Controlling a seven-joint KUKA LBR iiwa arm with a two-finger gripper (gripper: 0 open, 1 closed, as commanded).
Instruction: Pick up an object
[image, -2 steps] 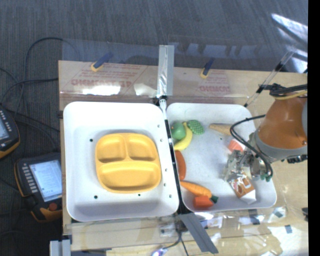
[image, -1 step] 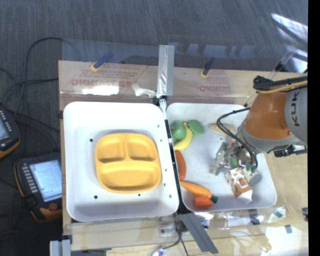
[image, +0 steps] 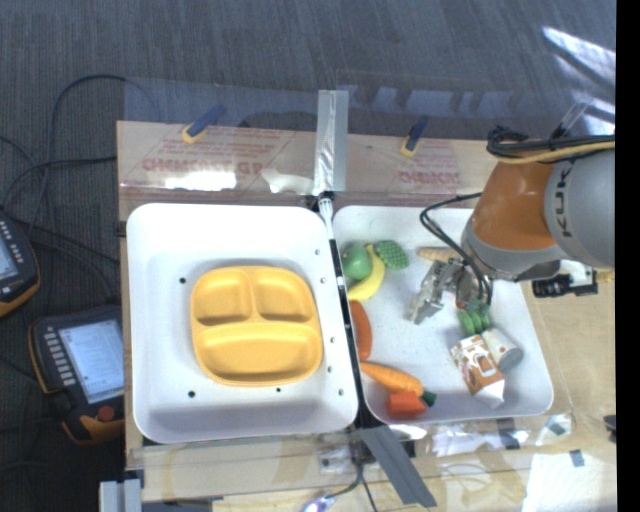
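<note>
Green bumpy plastic toy (image: 472, 321) lies just to the right of my claw (image: 432, 298), long side pointing up the bin, and my fingers hang open, holding nothing.

grey arm (image: 585, 205), orange band (image: 512, 210), black cable (image: 545, 145)

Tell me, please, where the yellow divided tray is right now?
In the camera view, the yellow divided tray lies in the middle of the left white bin, across the divider from the toy food.
</note>
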